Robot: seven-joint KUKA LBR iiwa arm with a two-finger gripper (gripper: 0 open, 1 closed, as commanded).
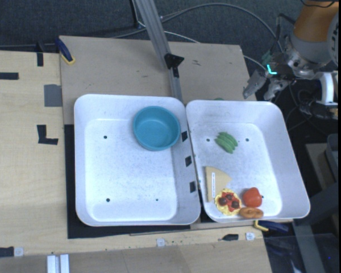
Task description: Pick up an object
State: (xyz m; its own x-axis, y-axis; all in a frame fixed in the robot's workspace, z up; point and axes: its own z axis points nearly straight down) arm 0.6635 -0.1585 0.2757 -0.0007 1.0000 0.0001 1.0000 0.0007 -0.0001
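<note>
- My fingers [261,89] hang spread and empty beyond the right bin's [273,112] far rim.
- Candidate objects lie inside it: green pod [227,141], tomato [251,197], pizza slice [220,191].

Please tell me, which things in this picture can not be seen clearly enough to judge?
- Gripper, camera view: small and blurred beyond the right bin's far corner; its finger state is unreadable.
- Arm's upper part: cut off by the top edge.
- Orange piece beside the tomato: too small to identify.
</note>
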